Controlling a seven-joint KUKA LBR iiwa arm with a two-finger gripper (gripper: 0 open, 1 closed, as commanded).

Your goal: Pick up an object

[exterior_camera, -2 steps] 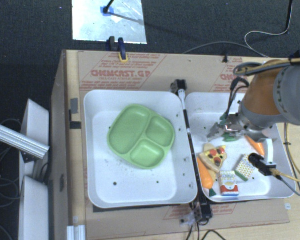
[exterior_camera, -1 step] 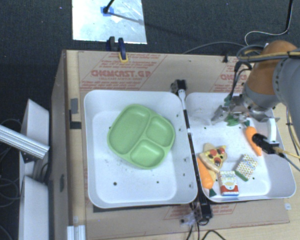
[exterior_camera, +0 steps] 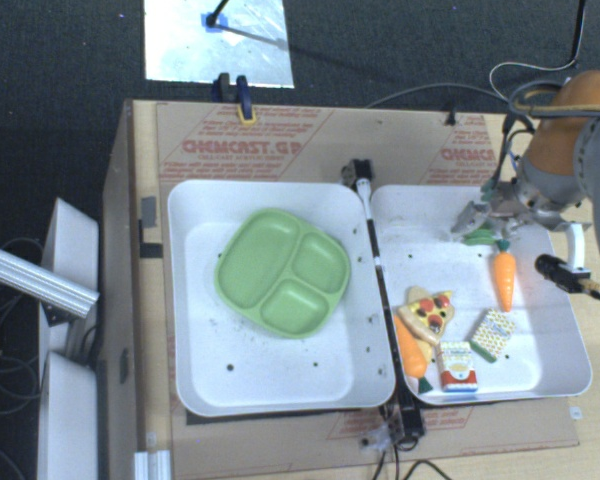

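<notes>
The carrot [exterior_camera: 504, 278] lies in the right bin [exterior_camera: 570, 368], green top just below the gripper [exterior_camera: 485, 220] — its fingers spread open, holding nothing. Farther below sit a pizza slice [exterior_camera: 428, 314], carton [exterior_camera: 458, 366] and patterned block [exterior_camera: 493, 334] — the green plate [exterior_camera: 282, 272] well left.

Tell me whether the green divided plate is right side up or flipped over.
Right side up. The green divided plate lies flat in the left bin, its three compartments facing the camera with raised ridges between them; nothing sits in any of them.

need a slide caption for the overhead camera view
Gripper low over the right bin, near a toy carrot; green divided plate sits in the left bin.
</notes>
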